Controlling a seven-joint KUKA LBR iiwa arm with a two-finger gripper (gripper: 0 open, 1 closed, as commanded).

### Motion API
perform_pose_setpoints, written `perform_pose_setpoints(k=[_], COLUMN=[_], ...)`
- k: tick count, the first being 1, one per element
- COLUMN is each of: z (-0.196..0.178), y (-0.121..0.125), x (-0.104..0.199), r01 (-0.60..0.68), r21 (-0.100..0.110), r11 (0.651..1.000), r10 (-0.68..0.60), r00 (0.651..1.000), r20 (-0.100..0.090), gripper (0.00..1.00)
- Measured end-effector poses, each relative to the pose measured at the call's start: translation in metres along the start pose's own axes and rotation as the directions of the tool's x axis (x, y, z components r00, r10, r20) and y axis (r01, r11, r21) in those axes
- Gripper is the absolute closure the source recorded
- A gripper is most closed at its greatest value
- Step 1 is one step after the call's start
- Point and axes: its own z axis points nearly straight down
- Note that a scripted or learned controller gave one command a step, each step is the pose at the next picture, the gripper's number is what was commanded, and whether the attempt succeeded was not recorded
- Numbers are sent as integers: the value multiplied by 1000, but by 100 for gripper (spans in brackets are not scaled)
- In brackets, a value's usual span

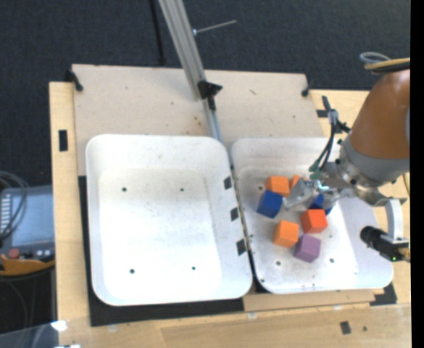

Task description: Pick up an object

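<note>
Camera view: a wooden bench (146, 93) is seen from above, bearing two shallow white bins side by side. The left bin (161, 216) is the larger in the picture; the right bin (342, 267) holds all the blocks. The grey arm with its orange band (385, 114) is reached in from the right and is lowered over the right bin. A slanted metal rail (186, 42) is mounted above the bench and runs down toward the gap between the bins.

The gripper (306, 193) is placed low among the blocks, just beside an orange block near the bin's upper middle (277, 185) and close above a red-orange block (314, 220). Whether its jaws are spread or pressed together cannot be told, and nothing is seen between them.

The blocks are clustered in the middle of the right bin. A blue block (269, 204) lies just left of the gripper, with its edges turned at a slant to the bin walls. A second orange block (286, 233) lies below it, touching or nearly touching the red-orange block. A purple block (307, 248) lies lowest, just beside the second orange block. All are roughly cubic, so no long axis can be made out. A further blue piece (322, 204) is partly hidden under the gripper.
</note>
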Motion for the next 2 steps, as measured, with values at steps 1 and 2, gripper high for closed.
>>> perform_pose_setpoints(k=[1,2], z=[-3,61], y=[1,1], x=[0,1], r01=[-3,-4], r21=[-6,1], r11=[1000,1000], r10=[3,4], r00=[1000,1000], r20=[1,2], gripper=[0,0])
